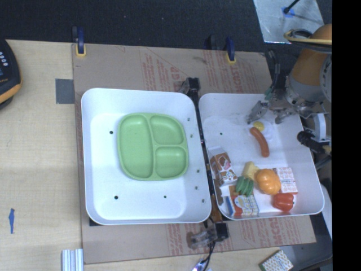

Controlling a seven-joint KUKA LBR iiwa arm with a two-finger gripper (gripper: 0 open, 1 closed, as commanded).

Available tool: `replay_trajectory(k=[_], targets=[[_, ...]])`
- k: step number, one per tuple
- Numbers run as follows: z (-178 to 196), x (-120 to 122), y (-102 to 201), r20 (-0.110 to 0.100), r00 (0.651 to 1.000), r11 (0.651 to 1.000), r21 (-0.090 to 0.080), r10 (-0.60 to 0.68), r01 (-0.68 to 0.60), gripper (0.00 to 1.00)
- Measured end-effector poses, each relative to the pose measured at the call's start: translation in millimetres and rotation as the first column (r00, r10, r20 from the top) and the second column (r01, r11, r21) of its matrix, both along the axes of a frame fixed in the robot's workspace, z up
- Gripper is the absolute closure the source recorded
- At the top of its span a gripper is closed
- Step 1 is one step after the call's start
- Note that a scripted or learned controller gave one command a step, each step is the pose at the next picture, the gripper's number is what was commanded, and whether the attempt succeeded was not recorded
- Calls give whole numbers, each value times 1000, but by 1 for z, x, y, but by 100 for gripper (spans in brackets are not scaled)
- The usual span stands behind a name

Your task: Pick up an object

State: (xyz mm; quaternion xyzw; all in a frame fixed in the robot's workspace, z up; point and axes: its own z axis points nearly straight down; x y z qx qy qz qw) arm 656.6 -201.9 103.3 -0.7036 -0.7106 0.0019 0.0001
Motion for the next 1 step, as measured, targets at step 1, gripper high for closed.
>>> replay_trajectory(k=[1], targets=[[-13,-43,23,-6,1000,1000,4,-7,7,0]])
